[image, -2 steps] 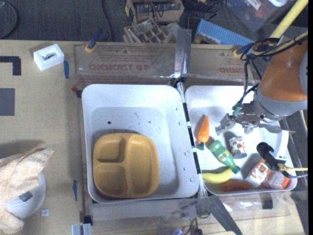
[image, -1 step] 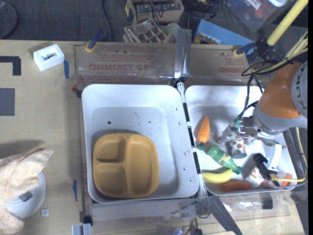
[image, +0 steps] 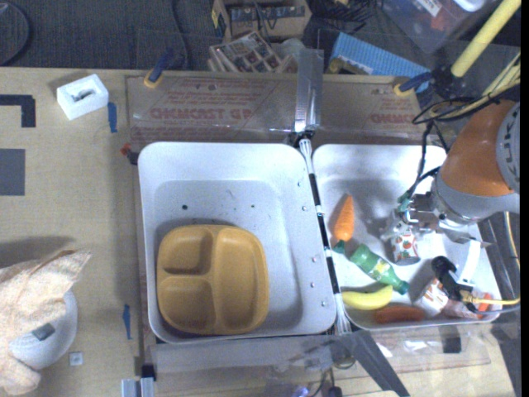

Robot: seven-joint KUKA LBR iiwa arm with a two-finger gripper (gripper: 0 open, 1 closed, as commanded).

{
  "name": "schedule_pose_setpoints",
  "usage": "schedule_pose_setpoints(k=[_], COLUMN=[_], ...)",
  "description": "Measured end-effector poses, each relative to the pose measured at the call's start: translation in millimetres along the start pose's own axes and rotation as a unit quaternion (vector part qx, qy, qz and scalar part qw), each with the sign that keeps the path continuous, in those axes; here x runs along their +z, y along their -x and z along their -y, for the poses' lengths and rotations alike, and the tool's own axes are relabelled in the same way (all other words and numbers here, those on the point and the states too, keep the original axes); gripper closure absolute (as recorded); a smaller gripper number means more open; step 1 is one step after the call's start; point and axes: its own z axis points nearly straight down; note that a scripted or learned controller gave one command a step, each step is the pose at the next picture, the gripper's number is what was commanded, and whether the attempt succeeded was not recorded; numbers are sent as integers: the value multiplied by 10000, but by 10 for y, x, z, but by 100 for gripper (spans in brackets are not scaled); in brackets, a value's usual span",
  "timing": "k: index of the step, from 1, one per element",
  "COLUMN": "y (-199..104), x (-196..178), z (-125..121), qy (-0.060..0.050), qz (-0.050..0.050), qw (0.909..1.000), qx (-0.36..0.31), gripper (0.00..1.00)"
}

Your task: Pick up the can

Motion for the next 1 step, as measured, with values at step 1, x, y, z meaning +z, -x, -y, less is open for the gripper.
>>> schedule_pose_setpoints(k=[1], y=[-507], x=[-1145], z=[121], qy=[-51], qz=[0], qw=[9999], qx=[132], gripper=[100])
